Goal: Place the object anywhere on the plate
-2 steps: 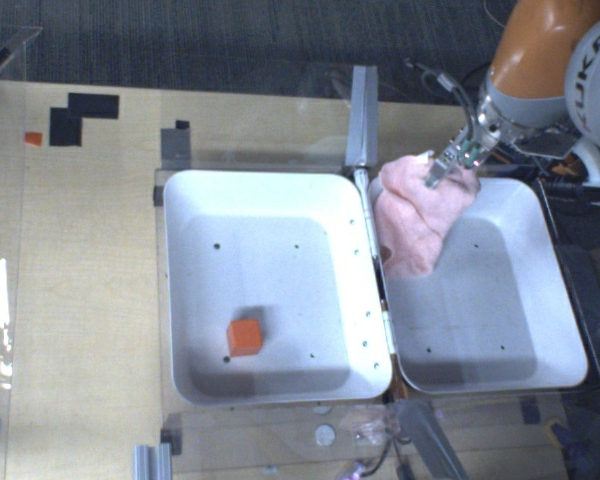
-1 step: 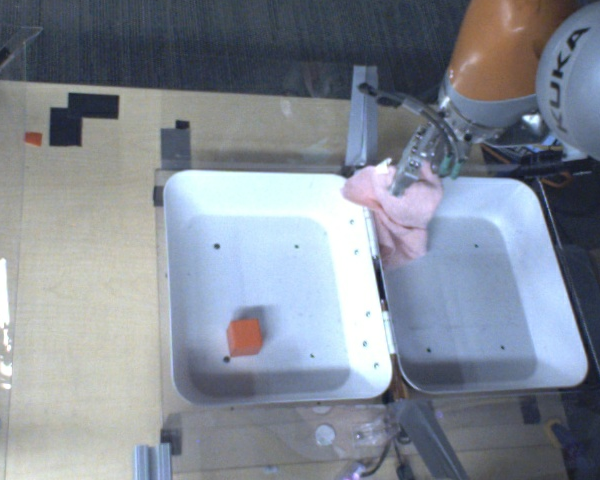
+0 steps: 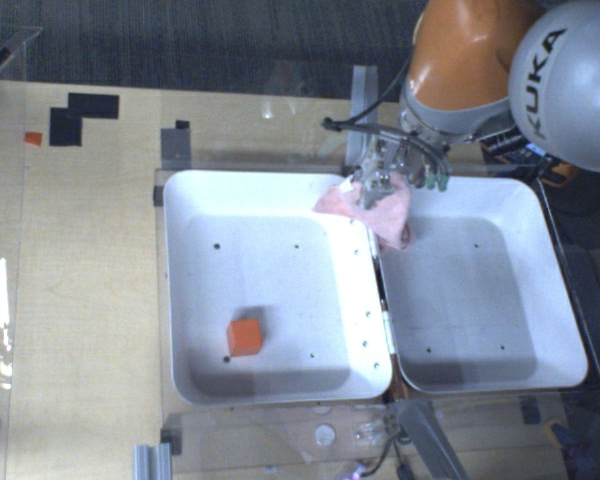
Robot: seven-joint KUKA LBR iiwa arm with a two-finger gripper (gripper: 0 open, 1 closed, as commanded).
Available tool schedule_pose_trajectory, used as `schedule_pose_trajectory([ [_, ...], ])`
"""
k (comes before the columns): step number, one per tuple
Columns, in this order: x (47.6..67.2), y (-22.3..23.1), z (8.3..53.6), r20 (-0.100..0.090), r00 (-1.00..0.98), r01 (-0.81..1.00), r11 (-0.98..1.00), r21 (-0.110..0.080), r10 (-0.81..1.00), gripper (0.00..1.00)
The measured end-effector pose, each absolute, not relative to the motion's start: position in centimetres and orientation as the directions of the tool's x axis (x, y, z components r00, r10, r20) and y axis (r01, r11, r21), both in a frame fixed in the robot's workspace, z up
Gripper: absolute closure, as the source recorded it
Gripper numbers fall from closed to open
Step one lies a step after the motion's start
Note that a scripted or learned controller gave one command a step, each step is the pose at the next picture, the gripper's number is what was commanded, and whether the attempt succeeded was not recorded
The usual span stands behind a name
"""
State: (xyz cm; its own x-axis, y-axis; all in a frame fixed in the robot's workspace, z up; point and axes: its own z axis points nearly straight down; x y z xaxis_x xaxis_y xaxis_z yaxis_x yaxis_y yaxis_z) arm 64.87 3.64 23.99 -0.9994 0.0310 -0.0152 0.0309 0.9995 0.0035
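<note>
Up near the top middle of the frame, the gripper (image 3: 383,180) grips a pink cloth (image 3: 380,213) dangling over the seam between both bins; an orange block (image 3: 245,337) sits lower left.

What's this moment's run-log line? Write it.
gripper: over bins' shared rim, far end | pink cloth: under gripper, grasp unclear | orange block: left bin, near side

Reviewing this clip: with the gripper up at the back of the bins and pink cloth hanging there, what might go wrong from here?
1. The pink cloth dangles below the gripper right over the divide between the bins; if the hold is weak, it may drop onto the rims.
2. The orange block lies far away in the left bin.
</note>
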Motion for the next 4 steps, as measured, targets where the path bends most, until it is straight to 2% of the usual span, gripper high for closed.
schedule_pose_trajectory([
  [1, 65.2, 9.6, 23.9, -0.014, -1.000, -0.005, 1.000, 0.004, -0.005, 1.00],
  [2, 64.5, 14.6, 24.5, -0.014, -1.000, -0.007, 1.000, 0.005, -0.007, 1.00],
  [3, 63.3, 19.5, 23.3, -0.009, -1.000, -0.007, 1.000, 0.005, -0.007, 1.00],
  [4, 63.3, 19.5, 23.4, -0.010, -1.000, -0.007, 1.000, 0.005, -0.006, 0.00],
])
